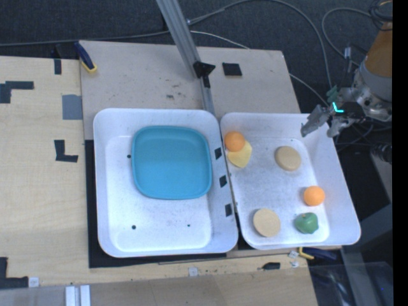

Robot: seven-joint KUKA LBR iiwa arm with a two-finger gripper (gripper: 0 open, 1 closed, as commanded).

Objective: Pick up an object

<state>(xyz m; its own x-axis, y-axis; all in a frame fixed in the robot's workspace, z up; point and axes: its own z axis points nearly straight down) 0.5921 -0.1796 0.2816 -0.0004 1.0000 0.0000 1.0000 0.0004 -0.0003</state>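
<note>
1. Two bins sit side by side on the counter (146, 69): left bin (108, 234), right bin (338, 190).
2. Left bin: a plate (171, 161) lies inside.
3. Right bin: ball (234, 141) on wedge (241, 156) at the far left; disc (288, 158) right of them.
4. Near side: disc two (266, 222), lump (307, 223) beside it, second ball (313, 196) behind the lump.
5. Tool (324, 122) hangs over the right bin's far right corner.

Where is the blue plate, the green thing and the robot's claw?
blue plate (171, 161), camera view, middle of its flat bottom.
green thing (307, 223), camera view, centre of its top.
gripper (324, 123), camera view, midway between its fingertips.
</note>
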